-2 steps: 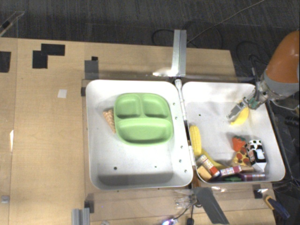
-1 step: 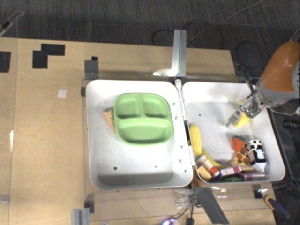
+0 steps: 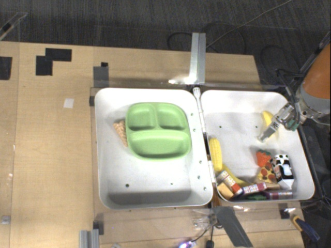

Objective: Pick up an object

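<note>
Gripper (image 3: 270,132) hovering in the right bin (image 3: 235,105)
It is sitting at five o'clock of a yellow object (image 3: 266,118), possibly a banana; finger spread cannot be told.

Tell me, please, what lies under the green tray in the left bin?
A tan, speckled object sticks out from under the left edge of the green tray. The tray covers the rest of it, so its full shape stays hidden.

Right bin (image 3: 243,99): bare white floor across the far and middle parts, open to a descent from above. Near edge crowded by a heap of small toys (image 3: 253,186), with a corn cob (image 3: 215,154) along the divider and a yellow piece (image 3: 266,119) beside the gripper (image 3: 269,132). Left bin (image 3: 106,154): middle blocked by a green divided plate (image 3: 156,129); bare floor near the front wall.
</note>
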Tool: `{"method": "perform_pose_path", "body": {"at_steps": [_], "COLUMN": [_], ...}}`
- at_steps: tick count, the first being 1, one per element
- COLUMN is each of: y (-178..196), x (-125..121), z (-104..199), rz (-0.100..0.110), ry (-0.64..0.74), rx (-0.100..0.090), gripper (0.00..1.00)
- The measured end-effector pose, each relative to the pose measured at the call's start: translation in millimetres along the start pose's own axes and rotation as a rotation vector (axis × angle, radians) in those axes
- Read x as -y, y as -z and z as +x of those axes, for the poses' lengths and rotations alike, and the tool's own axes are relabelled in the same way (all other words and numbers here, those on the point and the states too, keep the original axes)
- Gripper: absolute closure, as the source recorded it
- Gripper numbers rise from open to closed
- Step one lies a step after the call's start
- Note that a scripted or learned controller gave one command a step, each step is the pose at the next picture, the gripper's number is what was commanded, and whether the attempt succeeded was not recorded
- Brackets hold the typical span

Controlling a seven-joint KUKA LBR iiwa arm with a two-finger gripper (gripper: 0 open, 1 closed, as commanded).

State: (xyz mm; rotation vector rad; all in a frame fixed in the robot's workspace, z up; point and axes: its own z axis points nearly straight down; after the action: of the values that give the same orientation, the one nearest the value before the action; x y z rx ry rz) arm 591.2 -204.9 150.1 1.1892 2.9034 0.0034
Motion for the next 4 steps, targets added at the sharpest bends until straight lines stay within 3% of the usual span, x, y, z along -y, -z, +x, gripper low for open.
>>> {"method": "perform_pose_path", "body": {"at_steps": [1,2,3,4], "y": [-57,-61,-24,-5], "x": [-40,-109,-79,17], "z": [-41,13,8,47], "rz": [0.0,-0.003,0.002,0.003], "ry": [0.055,-0.134,-0.274,-0.231], "rx": [0.003,0.006,-0.001,-0.002], "gripper": [0.0,0.0,0.0,0.0]}}
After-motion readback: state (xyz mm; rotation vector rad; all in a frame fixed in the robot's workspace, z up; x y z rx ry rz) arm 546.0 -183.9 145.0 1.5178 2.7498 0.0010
